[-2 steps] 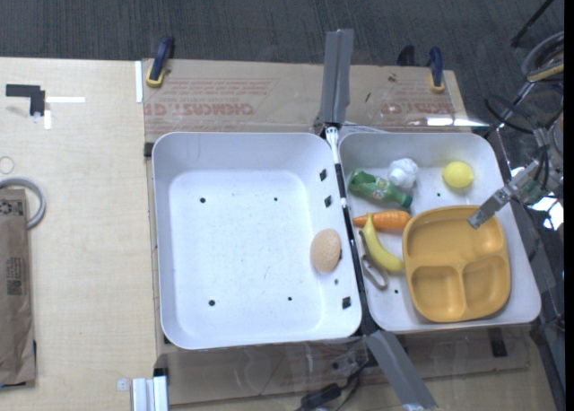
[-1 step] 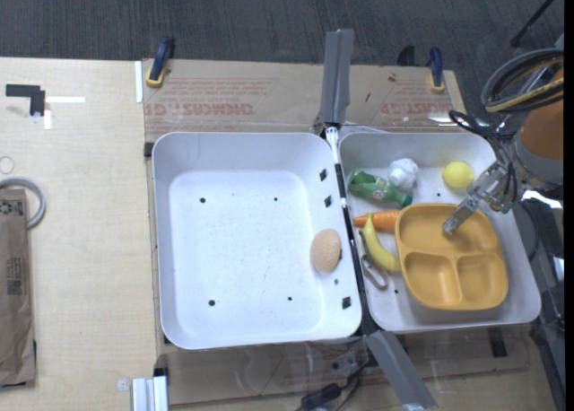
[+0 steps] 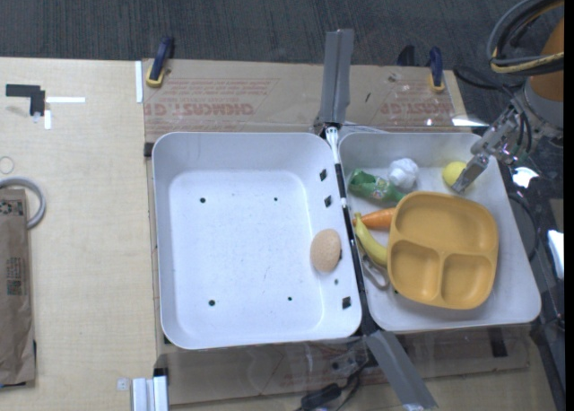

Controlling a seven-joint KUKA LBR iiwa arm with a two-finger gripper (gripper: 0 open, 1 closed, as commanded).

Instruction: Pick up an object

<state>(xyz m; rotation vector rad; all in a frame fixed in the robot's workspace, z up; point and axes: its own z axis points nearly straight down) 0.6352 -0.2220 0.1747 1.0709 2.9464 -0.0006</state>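
Note:
In the right bin (image 3: 520, 306) lie a yellow-orange divided plate (image 3: 444, 248), a banana (image 3: 369, 245), an orange carrot (image 3: 378, 218), a green packet (image 3: 375, 187), a crumpled white object (image 3: 404, 170) and a small yellow lemon-like fruit (image 3: 454, 173). A tan round bun-like object (image 3: 326, 250) rests at the right side of the left bin (image 3: 242, 319). My gripper (image 3: 470, 172) hangs over the back right corner of the right bin, its tip just right of the yellow fruit and above the plate's far edge. I see nothing held in it.
A grey divider post (image 3: 337, 77) rises behind the two bins, and blue clamps (image 3: 161, 59) hold the cardboard backing. Cables (image 3: 525, 32) loop at the upper right. A brown paper bag (image 3: 13, 284) lies at the far left of the bench.

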